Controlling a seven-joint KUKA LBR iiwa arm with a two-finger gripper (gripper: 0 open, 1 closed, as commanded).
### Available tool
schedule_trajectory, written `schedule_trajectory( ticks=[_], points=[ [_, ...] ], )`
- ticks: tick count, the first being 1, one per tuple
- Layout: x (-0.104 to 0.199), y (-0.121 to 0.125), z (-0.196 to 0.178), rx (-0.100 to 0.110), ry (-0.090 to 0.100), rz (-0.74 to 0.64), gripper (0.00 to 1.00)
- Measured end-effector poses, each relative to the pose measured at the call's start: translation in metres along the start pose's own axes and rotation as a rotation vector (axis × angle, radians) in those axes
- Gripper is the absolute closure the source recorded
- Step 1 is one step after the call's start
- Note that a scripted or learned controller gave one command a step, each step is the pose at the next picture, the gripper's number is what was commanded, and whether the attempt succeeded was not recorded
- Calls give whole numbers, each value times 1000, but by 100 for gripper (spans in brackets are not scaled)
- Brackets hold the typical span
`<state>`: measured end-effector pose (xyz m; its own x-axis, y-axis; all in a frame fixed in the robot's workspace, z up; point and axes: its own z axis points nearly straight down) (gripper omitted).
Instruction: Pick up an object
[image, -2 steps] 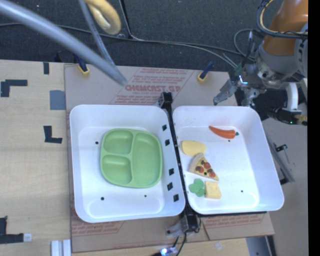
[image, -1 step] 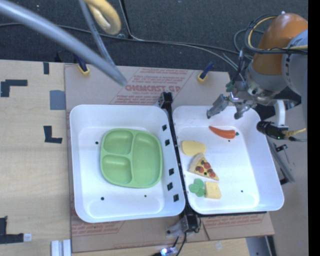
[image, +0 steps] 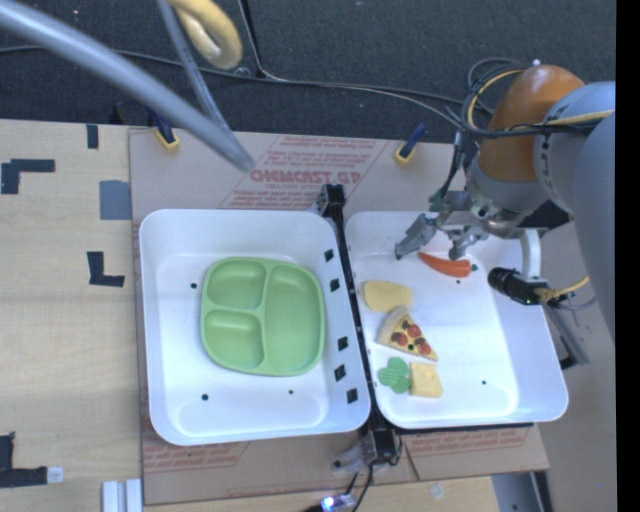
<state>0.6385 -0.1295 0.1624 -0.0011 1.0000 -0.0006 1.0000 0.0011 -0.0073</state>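
My two-finger gripper (image: 437, 243) hangs in the upper right of the frame, over the far end of the right-hand shallow white bin (image: 520, 385), below my grey arm with its orange band (image: 520, 110). The fingers are spread apart — one dark finger (image: 412, 242) angles out toward the left, the other sits nearer the wrist — and nothing lies between them. Just beside the gripper, a little lower and to its right, rests a small curved red-orange toy chilli pepper (image: 445, 264) on the bin floor; whether a fingertip touches it I cannot tell. Toward the middle of the same bin lie four more play-food pieces: a pale yellow rounded slab (image: 386, 295), below it a triangular pizza slice with red toppings (image: 407, 335), and lower still a small green leafy piece (image: 394, 376) touching a yellow cheese wedge (image: 427, 381). The left-hand white bin (image: 165, 300) holds a light green plastic tray with three compartments (image: 263, 315), lying flat near its centre. Both bins sit side by side on a brown cardboard sheet (image: 300, 170) over the wooden bench (image: 60, 320).
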Motion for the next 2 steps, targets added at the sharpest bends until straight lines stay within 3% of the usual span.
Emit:
schedule_trajectory(
  ticks=[1,2],
  points=[
    [2,-9,61,0,0,0,0],
    [3,-8,47,-5,1,-2,100]
  ],
)
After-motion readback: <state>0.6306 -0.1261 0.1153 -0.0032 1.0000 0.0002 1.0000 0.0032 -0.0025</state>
